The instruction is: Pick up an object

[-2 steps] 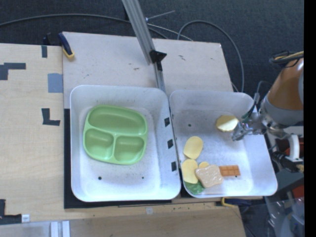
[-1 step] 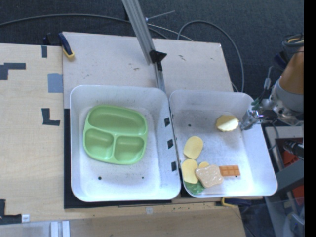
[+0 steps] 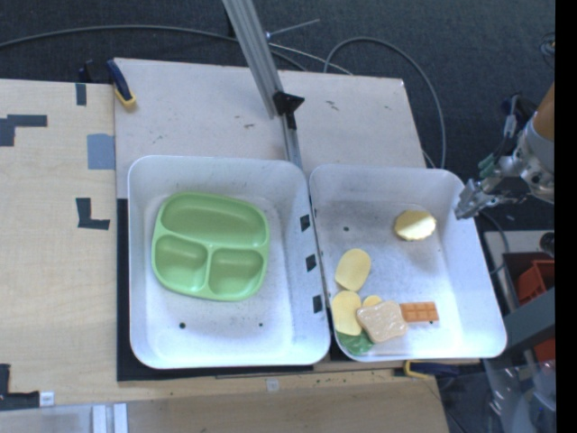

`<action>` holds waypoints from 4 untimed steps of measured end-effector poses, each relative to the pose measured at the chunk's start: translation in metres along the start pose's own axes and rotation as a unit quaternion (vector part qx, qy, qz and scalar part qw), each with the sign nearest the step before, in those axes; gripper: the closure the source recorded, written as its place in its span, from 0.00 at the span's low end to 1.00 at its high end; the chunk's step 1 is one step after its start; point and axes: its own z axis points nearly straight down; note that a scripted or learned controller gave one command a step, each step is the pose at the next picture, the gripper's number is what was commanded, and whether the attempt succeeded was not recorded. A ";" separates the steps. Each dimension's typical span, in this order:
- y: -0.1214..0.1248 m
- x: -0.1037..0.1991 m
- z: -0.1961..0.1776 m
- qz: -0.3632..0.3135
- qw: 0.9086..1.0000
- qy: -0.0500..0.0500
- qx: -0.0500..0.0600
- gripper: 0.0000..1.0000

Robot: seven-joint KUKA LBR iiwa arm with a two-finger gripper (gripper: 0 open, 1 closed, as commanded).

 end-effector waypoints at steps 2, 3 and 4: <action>-0.003 0.106 0.027 -0.002 1.000 0.002 0.004 1.00; -0.009 0.165 0.036 -0.003 1.000 0.002 0.004 1.00; -0.017 0.218 0.044 -0.002 1.000 0.002 0.004 1.00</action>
